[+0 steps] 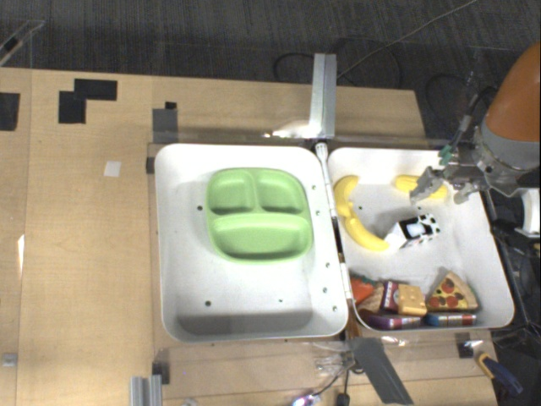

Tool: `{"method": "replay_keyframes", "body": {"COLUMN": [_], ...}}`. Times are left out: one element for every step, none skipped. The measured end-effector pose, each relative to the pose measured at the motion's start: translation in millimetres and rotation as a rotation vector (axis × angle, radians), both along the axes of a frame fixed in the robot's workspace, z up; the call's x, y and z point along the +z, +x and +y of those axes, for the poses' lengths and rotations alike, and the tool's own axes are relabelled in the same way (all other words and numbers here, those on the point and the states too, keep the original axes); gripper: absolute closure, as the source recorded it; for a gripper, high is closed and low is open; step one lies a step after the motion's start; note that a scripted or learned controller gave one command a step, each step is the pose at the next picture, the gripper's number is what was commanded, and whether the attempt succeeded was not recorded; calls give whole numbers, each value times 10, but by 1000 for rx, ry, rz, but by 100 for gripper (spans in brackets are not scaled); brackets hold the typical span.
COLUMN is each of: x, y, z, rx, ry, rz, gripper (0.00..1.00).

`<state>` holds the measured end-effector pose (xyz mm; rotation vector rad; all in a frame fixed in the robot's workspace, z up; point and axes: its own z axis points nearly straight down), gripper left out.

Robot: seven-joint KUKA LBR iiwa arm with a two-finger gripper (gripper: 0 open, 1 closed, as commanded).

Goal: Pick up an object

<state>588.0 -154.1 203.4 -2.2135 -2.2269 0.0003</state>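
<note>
Arm [517, 112] cut off at right frame edge — gripper [445, 176] covers part of a yellow object [408, 183]; finger state indeterminate.

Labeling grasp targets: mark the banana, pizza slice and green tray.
banana [353, 214]: camera view, middle of its curve.
pizza slice [452, 292]: camera view, centre of the topping.
green tray [257, 212]: camera view, central divider ridge.

I count two white bins — the left bin [182, 252] and the right bin [490, 252]. One green divided plate [258, 212] with three compartments. Two bananas: the big one [357, 218] and a smaller one [427, 186] (partly under my arm). One pizza slice [452, 293], one black-and-white toy [418, 227].
</note>
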Motion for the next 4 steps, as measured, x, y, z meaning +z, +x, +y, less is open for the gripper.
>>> {"method": "replay_keyframes", "body": {"x": [-1138, 326, -357, -1130], "y": [362, 774, 378, 37], "z": [290, 544, 67, 437], "rx": [275, 144, 300, 513], "ry": [-1, -2, -1, -4], "rz": [-7, -4, -1, -11], "gripper": [0, 0, 0, 0]}}
